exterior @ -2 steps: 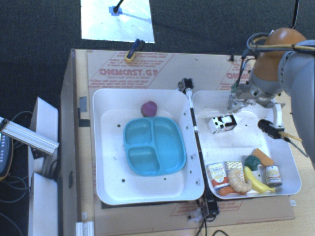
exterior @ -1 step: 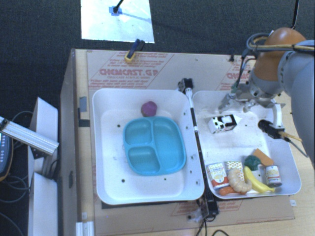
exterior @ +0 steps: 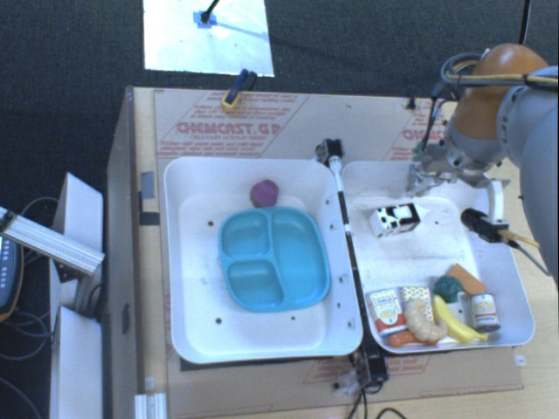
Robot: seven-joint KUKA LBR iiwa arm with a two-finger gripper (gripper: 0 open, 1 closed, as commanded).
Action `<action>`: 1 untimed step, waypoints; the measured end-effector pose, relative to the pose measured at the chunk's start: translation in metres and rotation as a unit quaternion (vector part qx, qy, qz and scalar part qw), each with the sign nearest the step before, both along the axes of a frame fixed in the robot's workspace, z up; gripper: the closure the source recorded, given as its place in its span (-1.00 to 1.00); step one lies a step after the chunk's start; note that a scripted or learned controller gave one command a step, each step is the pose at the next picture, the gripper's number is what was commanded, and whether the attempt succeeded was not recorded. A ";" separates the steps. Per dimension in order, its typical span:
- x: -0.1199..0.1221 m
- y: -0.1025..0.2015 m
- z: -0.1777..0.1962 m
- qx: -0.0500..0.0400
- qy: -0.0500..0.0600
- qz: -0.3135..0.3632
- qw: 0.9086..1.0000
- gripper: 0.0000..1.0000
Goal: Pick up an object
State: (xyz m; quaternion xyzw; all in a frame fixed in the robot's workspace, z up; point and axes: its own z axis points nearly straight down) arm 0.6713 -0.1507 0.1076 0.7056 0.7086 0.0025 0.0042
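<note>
My gripper (exterior: pixel 421 182) hangs over the back of the right bin (exterior: pixel 437 247), with nothing seen between its fingers. A white and black carton (exterior: pixel 394 219) lies just in front of it and to its left, apart from it. At the bin's front lie a pile of small things: a yellow banana (exterior: pixel 452 316), a green piece (exterior: pixel 448 289), an orange piece (exterior: pixel 465 278), a tan pastry (exterior: pixel 423 320), a small jar (exterior: pixel 483 311) and a small packet (exterior: pixel 384 307). In the left bin (exterior: pixel 196 260) sit a blue divided tray (exterior: pixel 272 257) and a purple ball (exterior: pixel 265 192).
A black divider rail (exterior: pixel 342 216) runs between the two bins. A yellow and black clamp (exterior: pixel 237 91) lies on the cardboard behind the left bin. A white sheet (exterior: pixel 207 23) lies on the floor beyond the bench.
</note>
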 end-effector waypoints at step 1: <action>0.000 0.000 0.000 0.000 0.000 0.000 1.000 -1.00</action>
